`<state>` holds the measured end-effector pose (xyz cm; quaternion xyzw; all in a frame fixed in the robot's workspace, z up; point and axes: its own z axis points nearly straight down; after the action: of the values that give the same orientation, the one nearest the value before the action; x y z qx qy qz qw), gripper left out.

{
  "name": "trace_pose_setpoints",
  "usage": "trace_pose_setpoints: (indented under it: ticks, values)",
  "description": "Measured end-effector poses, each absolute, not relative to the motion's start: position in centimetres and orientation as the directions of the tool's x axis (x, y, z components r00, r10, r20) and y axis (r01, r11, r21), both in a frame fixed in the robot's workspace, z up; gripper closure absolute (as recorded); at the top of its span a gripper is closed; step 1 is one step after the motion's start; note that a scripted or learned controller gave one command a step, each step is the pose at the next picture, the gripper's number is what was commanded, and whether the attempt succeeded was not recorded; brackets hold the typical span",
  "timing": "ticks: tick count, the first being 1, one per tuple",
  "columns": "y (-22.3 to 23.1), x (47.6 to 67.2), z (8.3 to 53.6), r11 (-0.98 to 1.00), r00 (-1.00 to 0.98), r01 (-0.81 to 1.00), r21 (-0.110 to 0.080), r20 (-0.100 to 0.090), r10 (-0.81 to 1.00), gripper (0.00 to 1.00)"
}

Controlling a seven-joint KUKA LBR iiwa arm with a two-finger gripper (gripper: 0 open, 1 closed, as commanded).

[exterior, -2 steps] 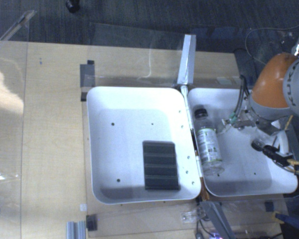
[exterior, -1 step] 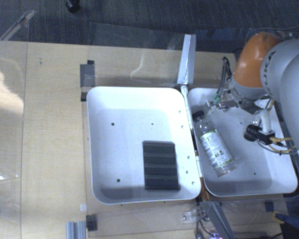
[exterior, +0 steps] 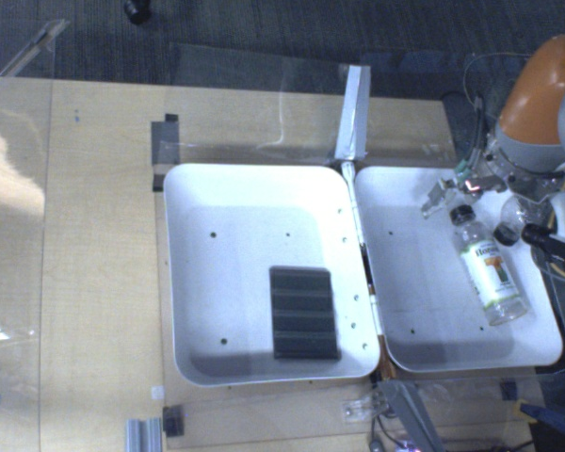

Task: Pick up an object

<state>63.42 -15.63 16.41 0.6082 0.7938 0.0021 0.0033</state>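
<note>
Camera view, from above at a slant. My arm [exterior: 544, 92] enters from the right, its orange band over the far right corner of the right bin [exterior: 400, 252]. My tool [exterior: 471, 186] hangs low over that bin's far right part; I see metal parts and a small red glint there, but I cannot tell how the tool is set, wide or narrow.

In the right bin: one clear plastic bottle [exterior: 490, 269] with a dark cap and a white label bearing an orange mark. It lies on its side near the bin's right wall, cap end toward the far side and close beside my tool, base toward the near right corner. I cannot tell whether tool and cap touch.

In the left bin [exterior: 217, 205]: one black ribbed rectangular block [exterior: 303, 313], flat on the floor, toward the near right corner.

Both bins sit side by side on the wooden tabletop [exterior: 85, 252].
</note>
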Motion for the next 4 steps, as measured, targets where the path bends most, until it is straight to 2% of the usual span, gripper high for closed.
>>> trace_pose_setpoints:
  ticks: [1,2,3,4]
  values:
    - [-20.4,64.1,10.2,0.429,-0.429,0.903,0.007,-0.004,0.903,0.0]
    - [-19.3,63.6,9.0,0.473,-0.473,0.881,0.009,-0.007,0.881,0.0]
    - [-19.1,63.9,10.3,0.475,-0.475,0.88,0.016,-0.011,0.88,1.0]
    - [-19.1,63.9,10.3,0.475,-0.474,0.88,0.016,-0.011,0.88,0.0]
